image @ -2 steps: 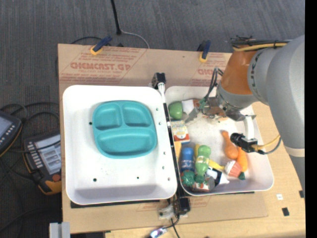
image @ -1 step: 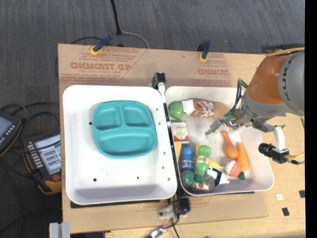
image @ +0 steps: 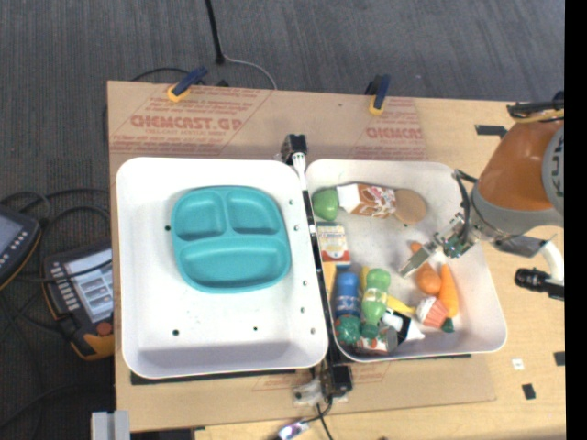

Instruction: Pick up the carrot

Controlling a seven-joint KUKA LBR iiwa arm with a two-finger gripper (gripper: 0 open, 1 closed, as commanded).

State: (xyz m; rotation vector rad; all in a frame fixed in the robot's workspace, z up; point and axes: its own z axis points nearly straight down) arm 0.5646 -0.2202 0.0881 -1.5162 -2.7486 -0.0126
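- The carrot (image: pixel 448 289) is seen in the right-hand white bin (image: pixel 477 337), lying roughly lengthwise near that bin's right wall, its green top toward the bin's near edge.
- An orange round fruit (image: pixel 428 280) is noted touching the carrot's left side; a small strawberry-like piece (image: pixel 431 313) lies just beside the carrot's lower end.
- The claw (image: pixel 431 253) is held over the right bin, just above the carrot's upper end and the orange fruit; a slim grey finger (image: pixel 414 262) points down-left. Nothing is seen between the fingers; whether they are spread or pressed together cannot be told.
- The step in hand is judged to be the approach; the carrot is not yet gripped.
- For a good grasp, the claw should be centred over the carrot's mid-length and turned so the fingers close across its narrow width.
- The finger on the fruit side should be threaded carefully, as little gap is visible there; the wall side looks freer.
- Risk noted: the fruit could be pinched instead, or the carrot nudged against the bin wall.
- The teal tray (image: pixel 229 238) in the left bin is not involved.
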